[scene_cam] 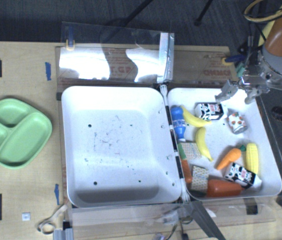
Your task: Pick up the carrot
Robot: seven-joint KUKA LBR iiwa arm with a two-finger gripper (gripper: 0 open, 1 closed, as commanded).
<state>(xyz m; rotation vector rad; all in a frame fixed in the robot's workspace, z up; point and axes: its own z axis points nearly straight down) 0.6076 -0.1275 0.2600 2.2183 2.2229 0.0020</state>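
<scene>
Hovering over the right bin's (273, 181) far edge, the gripper (237, 91) hung spread wide; carrot (229, 158) lay well apart, untouched.

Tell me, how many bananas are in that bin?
2, both in the right bin. One banana lies near the bin's top, beside the blue bottle; the other banana lies just below it. More could be hidden under the pile.

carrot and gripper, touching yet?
Apart. The camera view shows the gripper up at the far edge of the right bin, with bare white bin floor and a small cup between it and the carrot.
</scene>
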